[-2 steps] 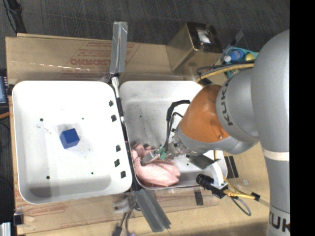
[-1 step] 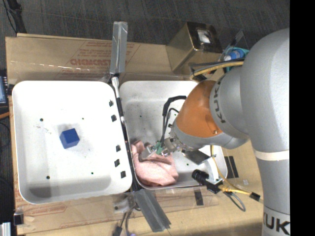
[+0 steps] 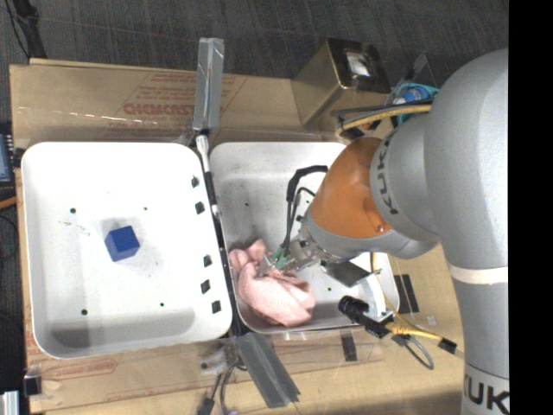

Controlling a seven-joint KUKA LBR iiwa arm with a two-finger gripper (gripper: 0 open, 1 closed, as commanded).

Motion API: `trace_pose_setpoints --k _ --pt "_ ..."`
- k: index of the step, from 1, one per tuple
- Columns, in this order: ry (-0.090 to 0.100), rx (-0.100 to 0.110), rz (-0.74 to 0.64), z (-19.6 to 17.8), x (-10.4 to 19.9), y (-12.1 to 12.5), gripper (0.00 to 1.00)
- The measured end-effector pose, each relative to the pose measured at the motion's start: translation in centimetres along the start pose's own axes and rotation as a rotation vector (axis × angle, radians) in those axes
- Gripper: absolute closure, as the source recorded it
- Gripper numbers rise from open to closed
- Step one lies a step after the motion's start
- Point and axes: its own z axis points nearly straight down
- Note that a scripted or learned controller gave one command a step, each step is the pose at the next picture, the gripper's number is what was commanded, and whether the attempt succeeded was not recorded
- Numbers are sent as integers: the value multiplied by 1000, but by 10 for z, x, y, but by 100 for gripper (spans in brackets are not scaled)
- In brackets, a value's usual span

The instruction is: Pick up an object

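Pincer (image 3: 283, 262) sits low on pink cloth (image 3: 270, 290); grip state unclear, lift not yet done.

Robotics lab: industrial KUKA arm (image 3: 449, 180) over two white bins (image 3: 52, 232) on a cardboard-lined worktop (image 3: 104, 93), loose cables (image 3: 415, 335), dark carpet (image 3: 259, 7).

We record a bench (image 3: 78, 93) topped with brown cardboard, spanning the frame from left to centre right; on it, two shallow white bins side by side: the left bin (image 3: 52, 258) at centre left, the right bin (image 3: 259, 167) at centre; a grey metal bar (image 3: 207, 80) lies on the cardboard at upper centre, above the seam between the bins.
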Motion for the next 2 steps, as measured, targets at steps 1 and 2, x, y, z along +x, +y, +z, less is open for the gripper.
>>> trace_pose_setpoints --k 1,2 --pt "-1 0 0 0 0 0 0" --pt "3 5 -5 -7 0 0 100"
